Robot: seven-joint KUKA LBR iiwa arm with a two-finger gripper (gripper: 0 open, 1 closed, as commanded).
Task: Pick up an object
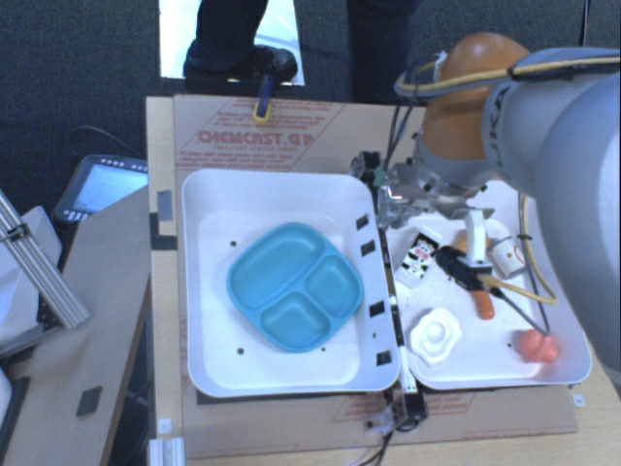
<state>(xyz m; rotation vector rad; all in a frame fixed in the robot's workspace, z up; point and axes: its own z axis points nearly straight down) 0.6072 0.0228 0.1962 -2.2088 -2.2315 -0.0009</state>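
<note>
Jaws' state impossible to tell; gripper [396,200] low at right bin's [563,362] 11 o'clock corner. Small cow-print card [418,258] just toward 5 o'clock. Blue divided plate [294,285] centred in left bin [209,260].

Two white bins [209,289]; one blue divided plate [294,286]; one fried-egg toy [435,336]; one pink toy [537,347].

A robotics lab — bench [254,129] with two bins [209,260], carpeted floor [78,56].

divided plate [294,286] in left bin [204,260], small objects in right bin [572,362]
</note>
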